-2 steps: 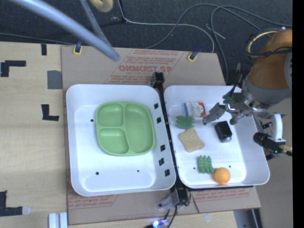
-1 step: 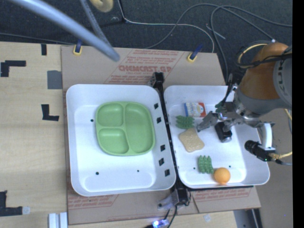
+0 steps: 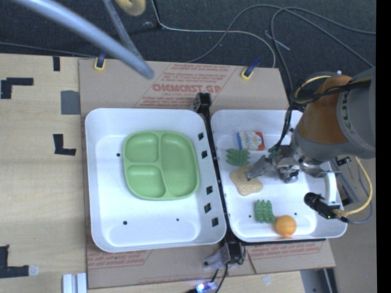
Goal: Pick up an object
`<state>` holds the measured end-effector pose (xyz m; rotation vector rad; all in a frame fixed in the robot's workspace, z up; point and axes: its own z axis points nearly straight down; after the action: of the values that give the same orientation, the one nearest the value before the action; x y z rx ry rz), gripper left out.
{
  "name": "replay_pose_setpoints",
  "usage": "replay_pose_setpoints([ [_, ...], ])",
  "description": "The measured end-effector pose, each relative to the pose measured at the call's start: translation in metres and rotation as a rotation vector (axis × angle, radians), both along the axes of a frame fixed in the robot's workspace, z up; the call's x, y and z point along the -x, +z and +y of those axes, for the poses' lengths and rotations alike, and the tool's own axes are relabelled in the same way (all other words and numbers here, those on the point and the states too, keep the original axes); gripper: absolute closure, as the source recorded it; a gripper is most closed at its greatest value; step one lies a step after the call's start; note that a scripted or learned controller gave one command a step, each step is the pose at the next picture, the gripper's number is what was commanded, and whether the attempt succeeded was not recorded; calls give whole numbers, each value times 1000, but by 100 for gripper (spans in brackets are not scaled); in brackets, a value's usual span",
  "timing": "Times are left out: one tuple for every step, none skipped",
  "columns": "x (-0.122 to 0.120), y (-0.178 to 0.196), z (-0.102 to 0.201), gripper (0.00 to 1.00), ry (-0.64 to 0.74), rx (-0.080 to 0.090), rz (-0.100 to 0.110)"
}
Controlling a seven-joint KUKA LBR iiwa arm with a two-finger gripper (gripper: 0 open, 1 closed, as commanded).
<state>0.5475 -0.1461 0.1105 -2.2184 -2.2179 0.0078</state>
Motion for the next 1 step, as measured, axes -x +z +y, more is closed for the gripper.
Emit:
replay_pose_setpoints([
  [-1, 13, 2, 100, 3, -1, -4],
])
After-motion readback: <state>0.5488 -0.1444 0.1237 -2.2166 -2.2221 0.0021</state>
